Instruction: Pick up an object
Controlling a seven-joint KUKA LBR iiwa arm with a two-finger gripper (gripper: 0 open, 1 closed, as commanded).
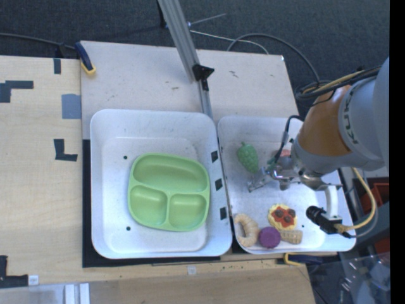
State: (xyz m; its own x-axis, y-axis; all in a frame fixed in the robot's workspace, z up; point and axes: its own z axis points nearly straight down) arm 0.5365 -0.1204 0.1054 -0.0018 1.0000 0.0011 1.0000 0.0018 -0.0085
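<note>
**Gripper low in the right bin, nothing gripped yet**

In the right bin (253, 126), the gripper (262, 181) hangs just below the green toy (248, 157), its fingers slightly apart with nothing between them. This looks like the approach before a grasp. Below the gripper, along the bin's near edge, lie a pretzel (246, 228), a purple ball (269, 237) and a pizza toy (282, 217). Next, the fingers probably need to straddle the green toy, then close.
</note>
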